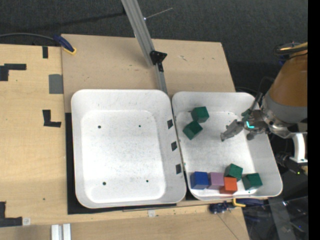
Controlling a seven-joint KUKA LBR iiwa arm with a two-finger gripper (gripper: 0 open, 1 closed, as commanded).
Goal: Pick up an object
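Blocks are gathered in the right bin (265, 149), so the hand (231, 131) is held low there, near two green blocks (196, 121); its opening cannot be told.

The grey arm with the orange band reaches in from 3 o'clock, its two-finger gripper (231, 132) pointing toward 9 o'clock, apparently carrying nothing.

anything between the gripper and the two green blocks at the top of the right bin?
No. In the camera view, bare bin floor separates the gripper from the upper green block and the lower green block.
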